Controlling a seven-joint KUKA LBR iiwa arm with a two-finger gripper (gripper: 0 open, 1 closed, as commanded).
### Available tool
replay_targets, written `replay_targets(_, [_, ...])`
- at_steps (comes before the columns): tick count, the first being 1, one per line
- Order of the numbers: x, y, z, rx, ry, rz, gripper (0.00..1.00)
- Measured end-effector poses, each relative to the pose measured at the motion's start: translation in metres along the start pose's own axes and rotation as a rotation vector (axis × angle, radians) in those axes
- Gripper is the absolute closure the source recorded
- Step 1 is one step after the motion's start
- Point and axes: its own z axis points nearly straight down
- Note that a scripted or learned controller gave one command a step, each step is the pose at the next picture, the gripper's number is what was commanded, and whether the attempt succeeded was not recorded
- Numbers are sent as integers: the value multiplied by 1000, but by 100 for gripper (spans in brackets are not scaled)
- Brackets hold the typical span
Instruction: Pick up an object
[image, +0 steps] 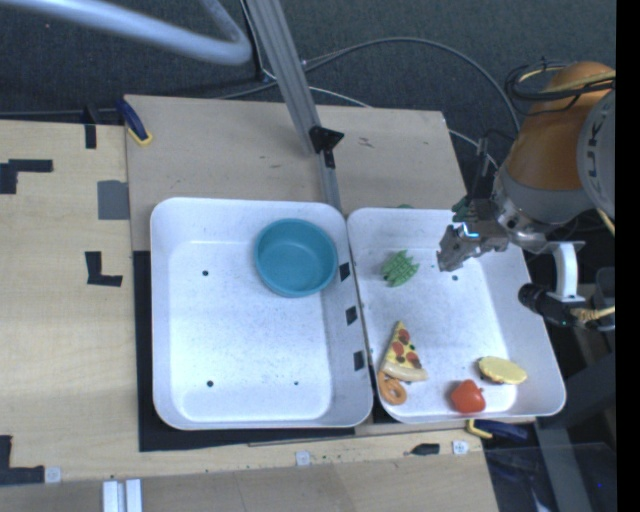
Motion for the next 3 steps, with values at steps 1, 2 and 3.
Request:
replay_targets(1, [52,3,-9,3,1,-4,100])
replay_targets(2, [99,7,-14,3,1,-4,100])
replay_targets(3, [158,5,-13,3,1,-5,100])
